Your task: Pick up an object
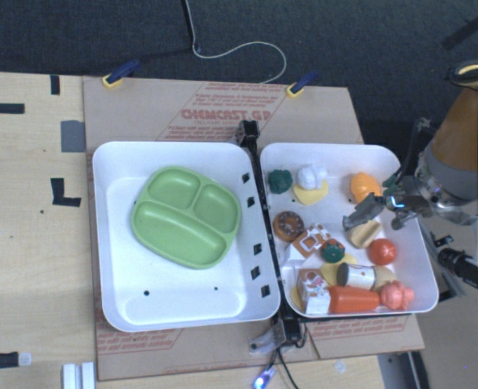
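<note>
The right bin [346,150] holds several toy foods. Among them are an orange fruit [364,186], a beige wedge [365,234], a red tomato [382,252], a brown donut [288,225], a dark green piece [280,181] and a white and yellow piece [310,183]. A long orange piece [352,301] lies along the front wall beside a pink piece [398,296]. My gripper [382,214] hangs over the right side of this bin, just above the beige wedge and below the orange fruit. Its two dark fingers stand apart, open, with nothing between them.
The left bin [113,241] holds a green divided plate [187,215]. Both bins rest on a cardboard sheet [223,112] on the wooden bench. A white cable [231,51] loops over the dark floor behind. The arm's grey and orange body [462,148] stands over the right bin's right wall.
</note>
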`<state>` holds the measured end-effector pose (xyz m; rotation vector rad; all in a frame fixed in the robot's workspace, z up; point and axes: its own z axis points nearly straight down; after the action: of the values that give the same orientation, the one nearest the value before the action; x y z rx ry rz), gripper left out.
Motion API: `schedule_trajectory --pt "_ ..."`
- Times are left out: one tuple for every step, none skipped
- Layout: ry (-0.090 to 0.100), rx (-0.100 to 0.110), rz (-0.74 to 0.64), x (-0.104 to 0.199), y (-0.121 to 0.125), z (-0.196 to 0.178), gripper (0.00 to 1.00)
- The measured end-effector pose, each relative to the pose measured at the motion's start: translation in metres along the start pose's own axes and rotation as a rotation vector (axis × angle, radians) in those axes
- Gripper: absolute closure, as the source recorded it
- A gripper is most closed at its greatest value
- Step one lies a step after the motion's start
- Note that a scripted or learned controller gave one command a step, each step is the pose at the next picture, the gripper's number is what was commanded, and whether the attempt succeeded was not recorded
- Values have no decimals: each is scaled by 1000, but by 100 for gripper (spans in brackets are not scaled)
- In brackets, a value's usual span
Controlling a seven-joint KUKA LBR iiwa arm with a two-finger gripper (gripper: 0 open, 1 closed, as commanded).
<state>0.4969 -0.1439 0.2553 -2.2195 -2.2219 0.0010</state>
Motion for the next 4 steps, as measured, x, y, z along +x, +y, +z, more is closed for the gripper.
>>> schedule_trajectory --pt "-1 -6 -6 64 14 -83 0" --pt "0 1 -2 62 13 -89 100" --pt "0 -3 -3 105 16 -153 100" --pt "3 -15 -10 183 3 -278 100"
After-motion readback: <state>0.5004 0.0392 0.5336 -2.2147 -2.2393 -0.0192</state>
